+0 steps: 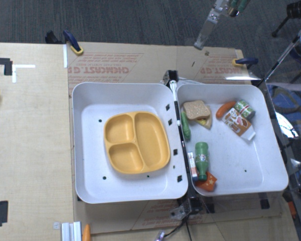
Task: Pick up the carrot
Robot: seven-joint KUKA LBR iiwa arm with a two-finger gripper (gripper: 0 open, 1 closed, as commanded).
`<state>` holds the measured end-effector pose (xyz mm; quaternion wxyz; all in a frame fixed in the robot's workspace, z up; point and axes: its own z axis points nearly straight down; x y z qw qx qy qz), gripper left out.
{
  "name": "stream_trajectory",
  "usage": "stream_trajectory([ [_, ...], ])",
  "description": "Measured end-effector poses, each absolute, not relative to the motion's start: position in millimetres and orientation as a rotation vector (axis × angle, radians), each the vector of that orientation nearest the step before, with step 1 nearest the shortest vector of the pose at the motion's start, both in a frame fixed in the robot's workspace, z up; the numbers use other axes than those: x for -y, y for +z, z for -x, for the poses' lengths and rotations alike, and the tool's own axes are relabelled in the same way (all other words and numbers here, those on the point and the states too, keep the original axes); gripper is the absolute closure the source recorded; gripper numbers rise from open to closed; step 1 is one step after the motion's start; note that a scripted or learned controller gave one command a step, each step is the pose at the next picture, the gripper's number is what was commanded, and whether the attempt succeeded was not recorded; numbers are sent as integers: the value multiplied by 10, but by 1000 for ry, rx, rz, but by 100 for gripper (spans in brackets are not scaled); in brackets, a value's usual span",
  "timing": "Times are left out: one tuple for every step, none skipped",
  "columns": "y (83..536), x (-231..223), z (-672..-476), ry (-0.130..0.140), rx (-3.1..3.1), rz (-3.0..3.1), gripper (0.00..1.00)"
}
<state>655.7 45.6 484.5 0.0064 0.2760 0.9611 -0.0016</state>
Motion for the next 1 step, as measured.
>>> stream_trajectory([
  [4936, -454, -6574, -7, -3002, -860, 100],
])
